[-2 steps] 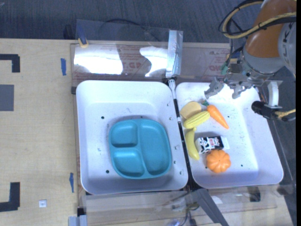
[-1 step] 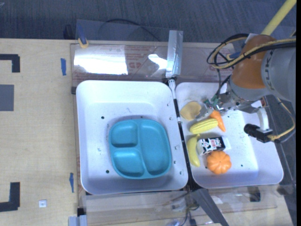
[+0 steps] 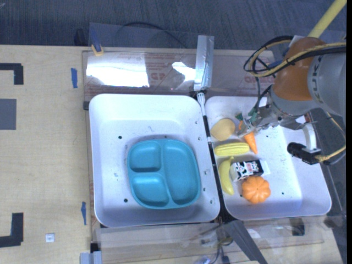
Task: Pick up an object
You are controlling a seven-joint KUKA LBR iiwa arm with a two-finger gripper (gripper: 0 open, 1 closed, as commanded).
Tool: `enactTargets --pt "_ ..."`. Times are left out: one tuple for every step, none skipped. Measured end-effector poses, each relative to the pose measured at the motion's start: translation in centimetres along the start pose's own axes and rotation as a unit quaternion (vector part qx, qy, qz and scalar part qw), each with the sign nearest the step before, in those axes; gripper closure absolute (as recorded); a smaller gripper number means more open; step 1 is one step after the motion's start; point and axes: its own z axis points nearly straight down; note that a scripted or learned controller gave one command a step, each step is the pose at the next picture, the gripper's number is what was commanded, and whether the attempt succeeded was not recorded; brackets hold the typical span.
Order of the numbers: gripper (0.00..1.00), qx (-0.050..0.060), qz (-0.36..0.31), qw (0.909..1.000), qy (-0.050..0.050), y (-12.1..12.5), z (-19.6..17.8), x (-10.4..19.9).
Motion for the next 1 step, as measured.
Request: enactTargets --pt "1.00 0.001 0.223 0.9749 0.001 0.69 -8.55 5.72"
